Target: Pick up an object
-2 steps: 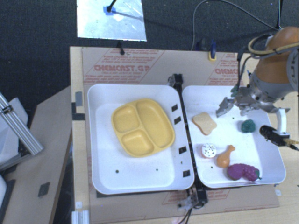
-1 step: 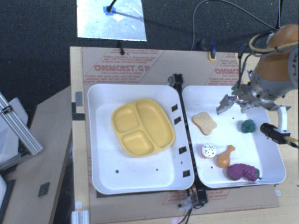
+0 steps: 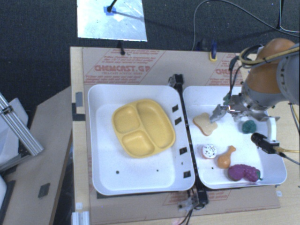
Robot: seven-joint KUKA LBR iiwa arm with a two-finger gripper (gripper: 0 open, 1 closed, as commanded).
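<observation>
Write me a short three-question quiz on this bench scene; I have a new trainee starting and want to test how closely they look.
1. True or false: the yellow three-compartment plastic tray lies in the right white bin.
2. Which thing lies closest to the gripper?
A. the purple grape bunch toy
B. the tan bone-shaped toy
C. the white spotted ball
3. Fill in: the orange drumstick-shaped toy lies just right of the ____.

Key: 1 false, it lies in the left white bin; 2 B; 3 white spotted ball.
</observation>
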